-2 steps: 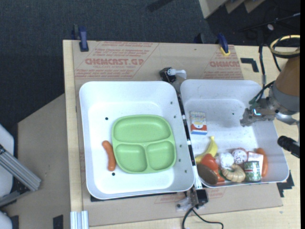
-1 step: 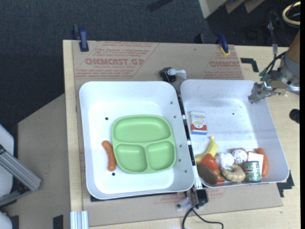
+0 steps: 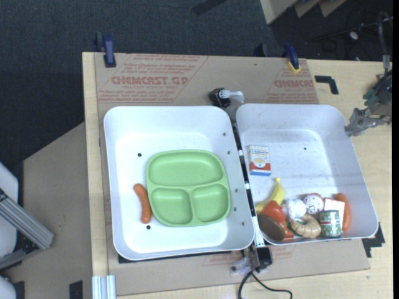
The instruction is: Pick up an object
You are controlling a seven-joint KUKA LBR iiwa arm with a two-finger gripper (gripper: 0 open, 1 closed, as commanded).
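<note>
left bin (image 3: 118, 167): green tray (image 3: 187, 187), sausage (image 3: 143, 202) at its 9 | right bin (image 3: 349, 167): food pile (image 3: 302, 213) at 6, carton (image 3: 259, 159) | end effector (image 3: 368, 114) at 3, grip state unclear

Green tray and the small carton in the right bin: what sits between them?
In the camera view, between the green tray and the carton are bare bin floor and the two bins' meeting rims; no loose item.

Even, bright overhead light; soft, slightly grainy.
</note>
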